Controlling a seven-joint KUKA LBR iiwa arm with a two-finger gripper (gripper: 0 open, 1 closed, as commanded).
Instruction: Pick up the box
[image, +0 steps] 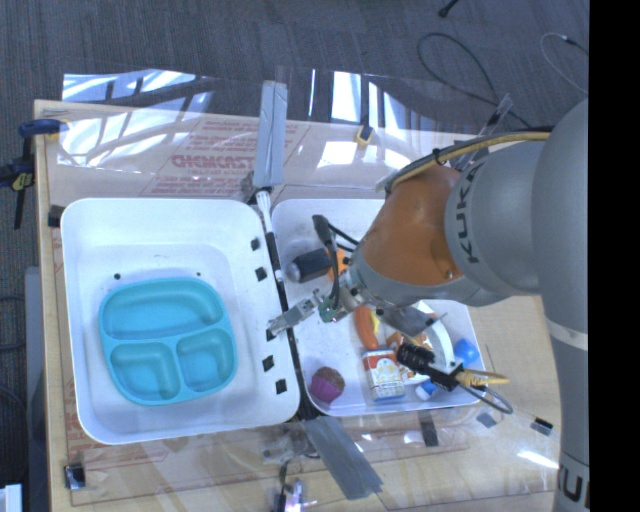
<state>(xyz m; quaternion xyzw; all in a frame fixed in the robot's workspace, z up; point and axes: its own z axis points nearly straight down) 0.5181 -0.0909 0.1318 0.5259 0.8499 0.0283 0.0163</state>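
Grey arm (530, 215), orange band (415, 235) above wrist, black KUKA lettering, black-and-yellow cables along top.

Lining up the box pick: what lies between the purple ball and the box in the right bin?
In the camera view, only bare white bin floor separates the purple ball from the box; they sit apart.

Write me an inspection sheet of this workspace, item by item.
Surface: two white bins side by side, left bin, right bin.
Job's things: box lying in right bin, near its front edge.
Clutter: blue divided tray in left bin; purple ball, orange piece in right bin.
Claw: claw low over right bin, apart from box.
Cables: black loops on floor behind.
Surroundings: dark carpet.
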